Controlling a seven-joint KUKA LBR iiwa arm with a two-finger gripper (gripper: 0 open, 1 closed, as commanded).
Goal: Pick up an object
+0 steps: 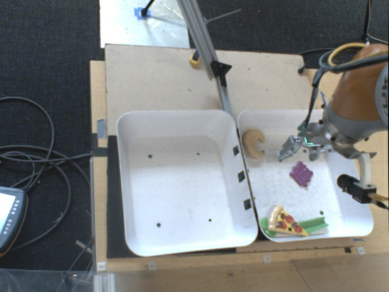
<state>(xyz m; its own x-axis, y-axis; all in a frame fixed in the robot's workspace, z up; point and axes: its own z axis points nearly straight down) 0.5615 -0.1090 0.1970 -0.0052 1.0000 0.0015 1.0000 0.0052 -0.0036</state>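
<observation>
Hovering over purple grape cluster [301,174], gripper [302,146] spread wide, holding nothing; probably light, knobbly, slippery; best pinched across the middle.

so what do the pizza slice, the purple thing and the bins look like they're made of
Pizza slice: likely moulded plastic toy, going by its flat bright colours and slight gloss. Purple thing: a lumpy, matt bunch, perhaps rubber or soft plastic grapes; too small to be sure. Bins: smooth white hard plastic, judging by the rounded moulded rims and even sheen.
</observation>
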